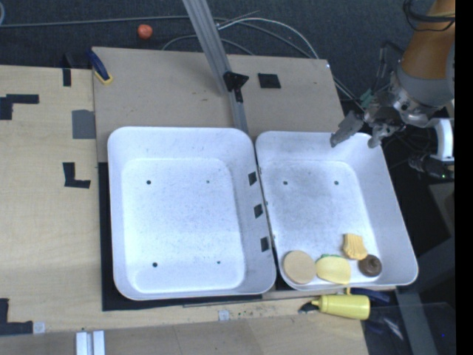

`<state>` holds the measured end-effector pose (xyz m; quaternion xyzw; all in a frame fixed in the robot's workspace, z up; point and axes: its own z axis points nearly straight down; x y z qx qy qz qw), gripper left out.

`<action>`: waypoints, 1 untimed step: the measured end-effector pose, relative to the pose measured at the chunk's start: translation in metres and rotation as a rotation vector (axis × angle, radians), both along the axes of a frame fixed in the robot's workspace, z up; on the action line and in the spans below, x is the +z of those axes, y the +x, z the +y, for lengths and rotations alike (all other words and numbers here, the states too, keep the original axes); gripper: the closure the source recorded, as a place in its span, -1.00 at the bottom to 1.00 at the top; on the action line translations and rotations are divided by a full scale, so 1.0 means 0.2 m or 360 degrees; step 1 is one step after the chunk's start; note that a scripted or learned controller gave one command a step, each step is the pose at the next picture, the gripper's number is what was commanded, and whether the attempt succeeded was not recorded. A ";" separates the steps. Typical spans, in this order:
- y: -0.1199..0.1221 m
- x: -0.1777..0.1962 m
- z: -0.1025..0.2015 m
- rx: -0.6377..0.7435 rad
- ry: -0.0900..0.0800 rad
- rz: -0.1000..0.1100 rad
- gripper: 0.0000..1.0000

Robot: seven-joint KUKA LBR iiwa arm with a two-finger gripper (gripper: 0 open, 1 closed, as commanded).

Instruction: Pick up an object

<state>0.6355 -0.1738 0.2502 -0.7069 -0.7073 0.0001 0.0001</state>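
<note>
Approach was the step in hand, judging by where things lay: the arm (429,50) reached in from the right with its jaws (358,133) poised over the far right corner of the right bin (325,198); the two fingers stood apart, splayed outward, with nothing between them; no grasp had been made. Candidates for picking all sat crowded in the near right corner of that bin, well apart from the jaws: a round tan disc (299,266); a pale yellow lump (334,269) touching or just beside it; a small orange-yellow piece (354,245) a little farther in; a small dark brown ring-shaped thing (370,265) against the bin's right wall. The left bin (177,213) lay beside it on the worktop (44,191); a yellow tool-like object (344,305) lay outside the bins, just past the near rim. The next move, as I judged it, called for travel along the bin toward its near corner, then a descent with the fingers kept wide; the crowding would make it hard to close on one piece without nudging its neighbours; the disc looked flat and might slip from a pinch; the ring sat so near the wall that one finger would have little room.
</note>
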 end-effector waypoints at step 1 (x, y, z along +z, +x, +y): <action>-0.25 0.10 0.17 0.0003 0.0001 -0.0002 -1.00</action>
